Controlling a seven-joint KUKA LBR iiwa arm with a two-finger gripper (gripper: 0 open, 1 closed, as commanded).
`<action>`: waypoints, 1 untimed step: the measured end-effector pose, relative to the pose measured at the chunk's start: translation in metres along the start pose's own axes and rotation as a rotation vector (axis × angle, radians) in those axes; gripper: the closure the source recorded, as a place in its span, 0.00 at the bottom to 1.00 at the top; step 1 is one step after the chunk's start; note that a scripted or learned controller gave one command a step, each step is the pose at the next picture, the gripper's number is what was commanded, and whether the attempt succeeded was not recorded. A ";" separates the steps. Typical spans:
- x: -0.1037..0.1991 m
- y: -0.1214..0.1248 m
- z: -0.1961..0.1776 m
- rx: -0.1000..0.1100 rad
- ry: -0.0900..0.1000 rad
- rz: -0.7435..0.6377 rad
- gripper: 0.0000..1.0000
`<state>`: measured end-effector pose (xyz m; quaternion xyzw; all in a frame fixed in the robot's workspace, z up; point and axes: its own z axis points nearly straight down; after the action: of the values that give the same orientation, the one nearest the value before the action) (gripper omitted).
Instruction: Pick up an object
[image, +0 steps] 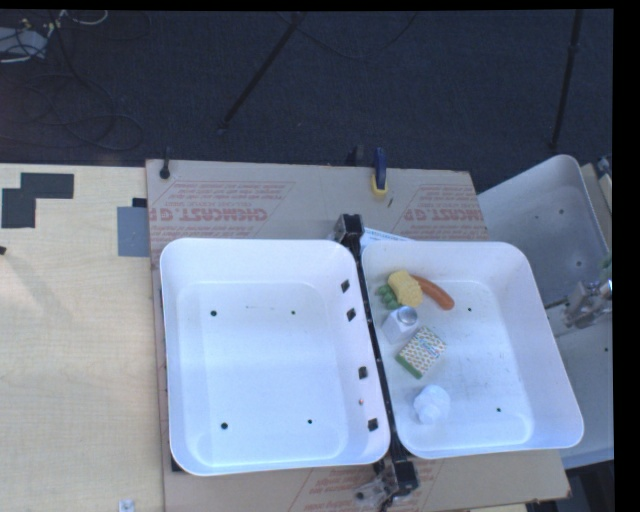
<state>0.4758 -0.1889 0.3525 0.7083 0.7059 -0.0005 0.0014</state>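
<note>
Two white bins side by side on cardboard-covered tabletop. Left bin bare inside. Right bin holds all objects, clustered toward its left wall. Yellow corn cob at 11 o'clock of bin, orange carrot touching its right side, green piece just left. Small clear cup just below corn. Green-and-yellow box tilted, near centre-left. White crumpled object at 7 o'clock. Gripper state: cannot tell.
</note>
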 end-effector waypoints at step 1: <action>-0.026 0.001 -0.049 -0.002 0.000 -0.002 1.00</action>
<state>0.4763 -0.2146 0.4018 0.7075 0.7067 0.0001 0.0021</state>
